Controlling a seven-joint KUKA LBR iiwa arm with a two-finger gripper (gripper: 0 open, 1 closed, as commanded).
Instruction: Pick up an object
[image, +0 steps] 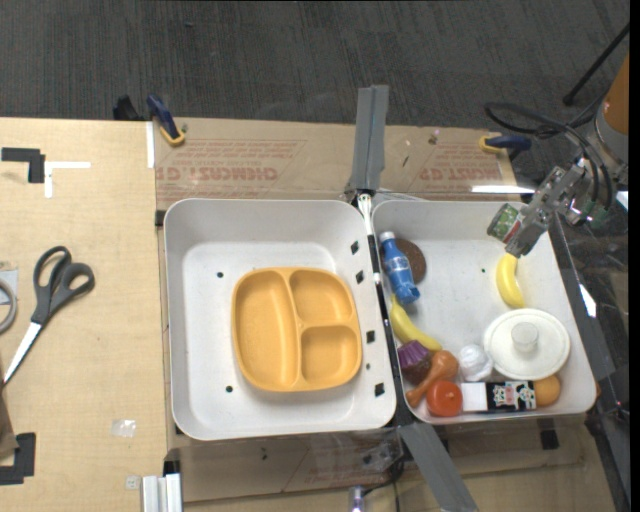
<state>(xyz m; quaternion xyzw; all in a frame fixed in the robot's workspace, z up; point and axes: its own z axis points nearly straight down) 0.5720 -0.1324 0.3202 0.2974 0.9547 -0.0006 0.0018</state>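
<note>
Two shallow white plastic bins sit side by side under me. The left bin (190, 330) carries a yellow three-compartment plastic tray (297, 328); the right bin (455, 235) holds everything I could pick. In its near right corner stands a round white lidded pot (526, 341), with a flat black-and-white printed box (510, 395) lying along the near wall beside it. Along the divider lie a blue plastic bottle (398, 267), a second yellow banana-shaped toy (412, 330), a purple piece (413, 357), an orange piece (440, 365) and a red tomato-like ball (445, 399).

My two-finger gripper (522, 235) hangs over the far right part of that bin. Something small and green (506, 221) shows at its tip, but I cannot tell whether that is held, nor whether my fingers stand apart or together — the angle blurs them.

The relation that matters: the small yellow banana toy (510, 281) lies just below my tip in the view, towards the near side and apart from it. Its long axis runs roughly far-to-near with a slight curve, so I judge a short descent, closing across its narrow width, is what the pick calls for.
</note>
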